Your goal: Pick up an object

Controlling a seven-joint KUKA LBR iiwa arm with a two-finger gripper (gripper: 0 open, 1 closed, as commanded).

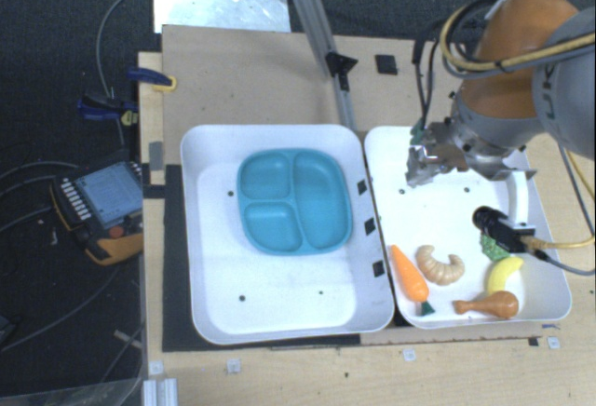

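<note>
Closest to the near rim of the shallow white right-hand bin (438,213), a brown plastic toy drumstick (486,305) is laid on its side, with a yellow toy banana (504,275) just beyond it. An orange toy carrot with a green tip (410,276) is set near the bin's left wall, and a tan curled toy pastry (440,265) is found just to its right. A small green piece (491,247) is seen beyond the banana, partly hidden. In the shallow white left-hand bin (214,288) a blue divided plastic plate (294,201) is held. Farthest, the two-finger gripper (421,167) is poised over bare floor in the right bin, well apart from the toys. Its opening cannot be told, and nothing is seen in its hold. The pastry is judged the easiest target. The gripper should be brought nearward, centred over it, aligned across its narrow width and lowered clear of the carrot.
</note>
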